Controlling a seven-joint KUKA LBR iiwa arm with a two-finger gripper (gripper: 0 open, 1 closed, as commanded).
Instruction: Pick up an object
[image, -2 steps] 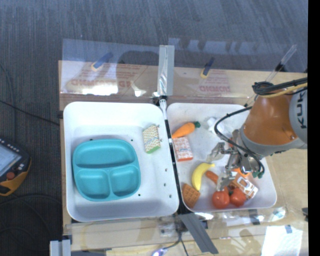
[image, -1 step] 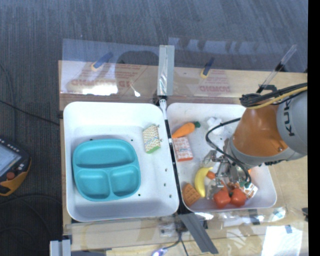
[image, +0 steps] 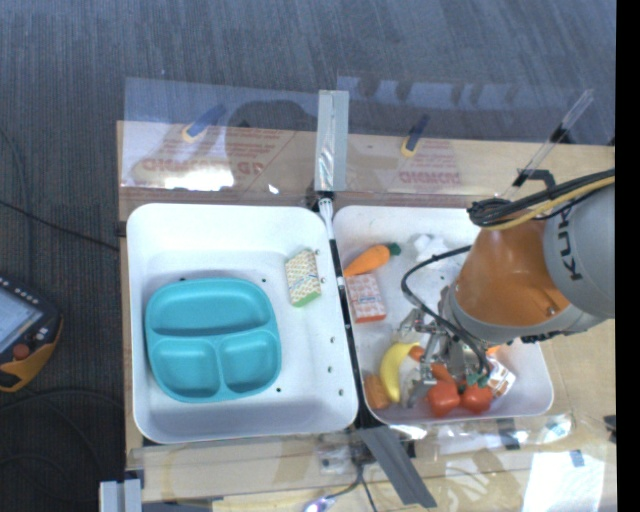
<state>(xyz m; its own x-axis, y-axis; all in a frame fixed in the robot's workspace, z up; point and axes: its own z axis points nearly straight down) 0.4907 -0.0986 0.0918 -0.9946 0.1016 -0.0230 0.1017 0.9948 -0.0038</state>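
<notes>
Camera view: hand (image: 437, 357) down low in the right bin (image: 440, 240), right over the banana (image: 396, 368) and red tomatoes (image: 455, 396). Can't tell if open or shut. Carrot (image: 366, 259) up top, teal tray (image: 212, 336) sitting in left bin (image: 200, 225).

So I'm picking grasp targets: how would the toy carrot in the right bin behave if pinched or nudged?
The carrot looks like smooth moulded plastic, so probably light, stiff and a bit slippery. Its tapered round body lies flat near the right bin's back wall, so a nudge would likely roll or spin it. It lies apart from the gripper.
</notes>
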